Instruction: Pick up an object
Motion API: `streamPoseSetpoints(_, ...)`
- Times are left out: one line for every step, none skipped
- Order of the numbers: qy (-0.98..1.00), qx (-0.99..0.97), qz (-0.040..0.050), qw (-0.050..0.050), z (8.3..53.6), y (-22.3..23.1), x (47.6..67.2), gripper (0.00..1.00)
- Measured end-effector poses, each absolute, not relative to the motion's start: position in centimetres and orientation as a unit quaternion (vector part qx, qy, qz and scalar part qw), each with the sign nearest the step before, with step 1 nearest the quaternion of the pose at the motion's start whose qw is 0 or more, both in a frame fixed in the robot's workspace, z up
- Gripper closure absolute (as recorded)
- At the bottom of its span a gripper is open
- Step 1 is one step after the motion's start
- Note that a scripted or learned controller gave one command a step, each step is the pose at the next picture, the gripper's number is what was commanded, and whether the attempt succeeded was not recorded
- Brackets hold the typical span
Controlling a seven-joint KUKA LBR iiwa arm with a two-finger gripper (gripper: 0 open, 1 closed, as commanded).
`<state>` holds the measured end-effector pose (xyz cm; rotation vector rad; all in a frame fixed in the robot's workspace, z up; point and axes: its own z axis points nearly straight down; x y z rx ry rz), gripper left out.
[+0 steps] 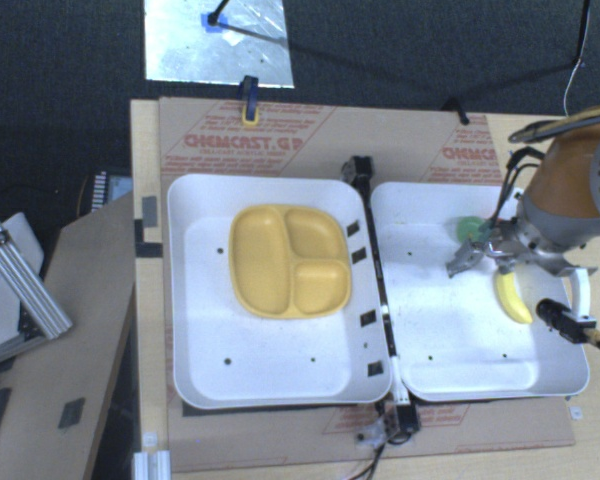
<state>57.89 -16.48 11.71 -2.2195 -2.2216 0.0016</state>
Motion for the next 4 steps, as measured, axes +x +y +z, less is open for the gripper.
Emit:
streamPoseSetpoints(-0.707, -0.707, 0.0001, 0.000, 8.3, -16.4, 58.0, 0.00)
streamPoseSetpoints(-0.707, -0.707, -0.0007, -0.002, 9.5, -16.5, 58.1, 1.00)
streamPoseSetpoints(-0.708, -0.706, -0.0015, -0.003, 14.5, -16.7, 59.1, 1.00)
streamPoseSetpoints(-0.708, -0.706, -0.0015, -0.003, 18.9, -16.9, 58.9, 1.00)
